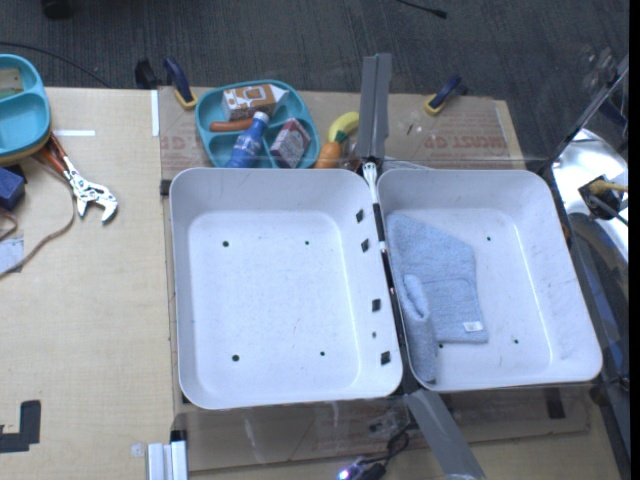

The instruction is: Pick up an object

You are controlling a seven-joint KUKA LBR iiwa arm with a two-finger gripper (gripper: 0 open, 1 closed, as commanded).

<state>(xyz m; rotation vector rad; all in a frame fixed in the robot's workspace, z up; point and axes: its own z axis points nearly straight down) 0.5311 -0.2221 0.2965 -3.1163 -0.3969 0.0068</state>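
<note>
1 grey cloth lies crumpled in the right bin, against its left wall. Left of it, 1 bin. Hand state: cannot tell. Wooden desk; dark carpet behind.

The towel is soft grey cloth with a matt, nubby pile. Both bins look like smooth white plastic, faintly scuffed. The bench top is pale matt wood or board. The wrench is shiny metal. The blue tray is glossy plastic.
</note>
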